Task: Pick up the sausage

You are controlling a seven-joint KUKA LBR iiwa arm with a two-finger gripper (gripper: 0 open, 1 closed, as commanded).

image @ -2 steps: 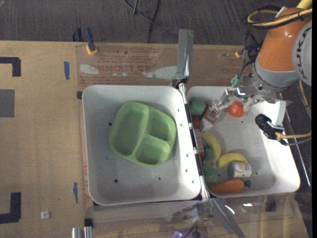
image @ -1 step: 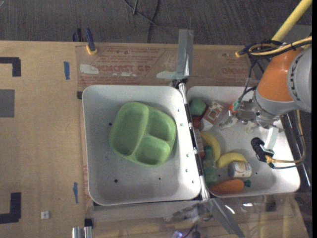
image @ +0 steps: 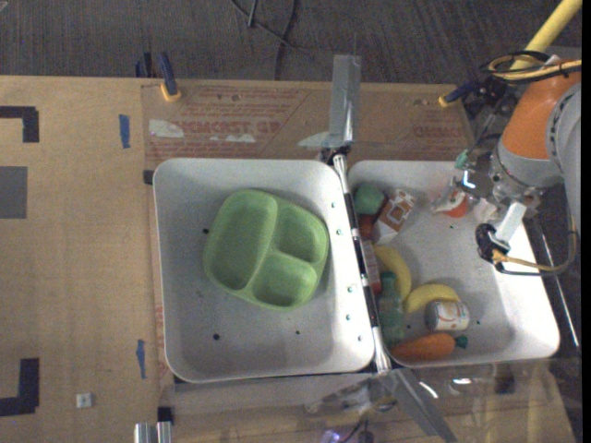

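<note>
— Sausage (image: 451, 207) position, axis?
— I log it at the far side of the right bin (image: 517, 312), just beside the gripper (image: 464, 185). It is partly hidden and its axis is unreadable.
— Grip?
— I cannot tell.

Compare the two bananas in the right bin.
The upper banana lies close to the divider, running up and down the view; the lower banana lies crosswise, arched upward. The lower one touches a can; the upper one doesn't. Both are yellow and curved.
</note>
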